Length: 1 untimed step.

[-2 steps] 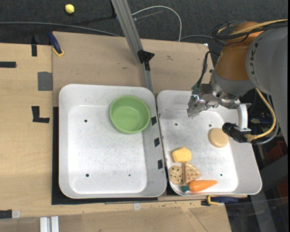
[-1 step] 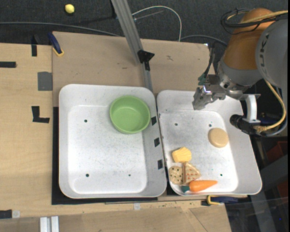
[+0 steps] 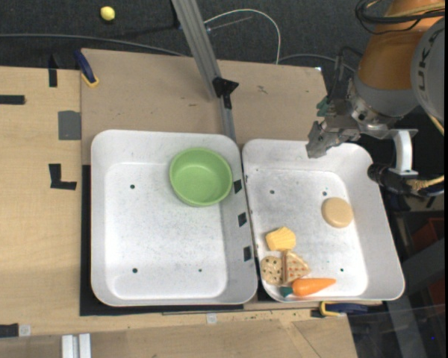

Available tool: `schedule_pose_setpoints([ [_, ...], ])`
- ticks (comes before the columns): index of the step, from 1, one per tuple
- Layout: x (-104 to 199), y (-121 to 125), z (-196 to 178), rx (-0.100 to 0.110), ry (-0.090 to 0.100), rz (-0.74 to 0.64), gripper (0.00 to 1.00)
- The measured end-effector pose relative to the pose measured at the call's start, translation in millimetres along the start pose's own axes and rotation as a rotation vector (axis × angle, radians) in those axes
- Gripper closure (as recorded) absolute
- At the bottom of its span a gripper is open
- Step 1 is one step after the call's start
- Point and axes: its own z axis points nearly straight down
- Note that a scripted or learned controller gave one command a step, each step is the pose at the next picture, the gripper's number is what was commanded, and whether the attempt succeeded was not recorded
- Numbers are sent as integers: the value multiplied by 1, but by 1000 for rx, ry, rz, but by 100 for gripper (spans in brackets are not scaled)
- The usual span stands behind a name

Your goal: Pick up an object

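Hovering over the right bin's (image 3: 373,200) far rim, the claw (image 3: 319,145) grips nothing visible; cannot tell its state. Green bowl (image 3: 201,176) sits left.

1. Two white bins sit side by side: the left bin (image 3: 112,274) and the right bin (image 3: 373,274).
2. A green bowl (image 3: 201,176) is in the left bin, near its top.
3. The right bin has a tan round thing (image 3: 337,212), a yellow piece (image 3: 281,239), crackers (image 3: 282,268) and a carrot (image 3: 312,286).
4. The gripper (image 3: 319,145) hangs over the right bin's top edge.
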Motion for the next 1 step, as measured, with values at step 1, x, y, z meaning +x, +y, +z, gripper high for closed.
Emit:
schedule_pose_setpoints([
  [1, 58, -1, 0, 5, 2, -6, 100],
])
